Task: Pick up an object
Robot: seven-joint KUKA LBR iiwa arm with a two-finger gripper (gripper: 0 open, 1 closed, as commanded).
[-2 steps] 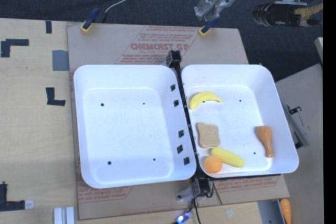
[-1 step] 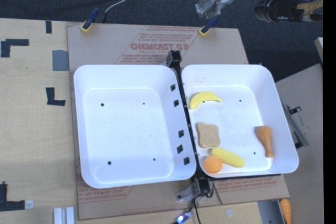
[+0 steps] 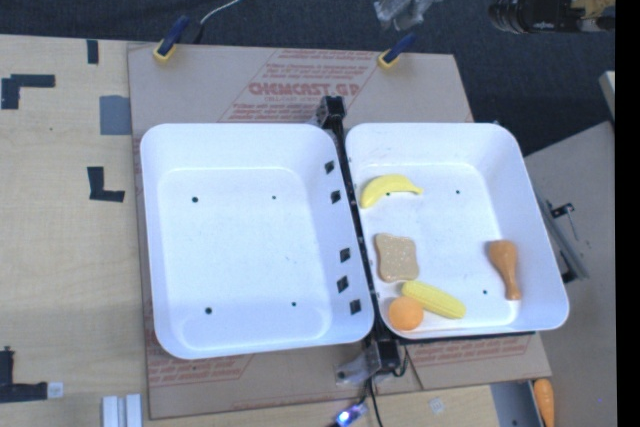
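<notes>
Above the right bin's (image 3: 505, 147) far edge, gripper (image 3: 400, 7) hovers; its state is unclear.

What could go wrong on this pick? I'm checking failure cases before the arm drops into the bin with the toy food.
The corn, orange and bread slice lie bunched together, so a grasp on one may nudge or catch its neighbours. The drumstick lies close to the right bin's wall, which could block a finger. The gripper is far above and behind the bins, so any aiming error could carry through a long descent.
</notes>
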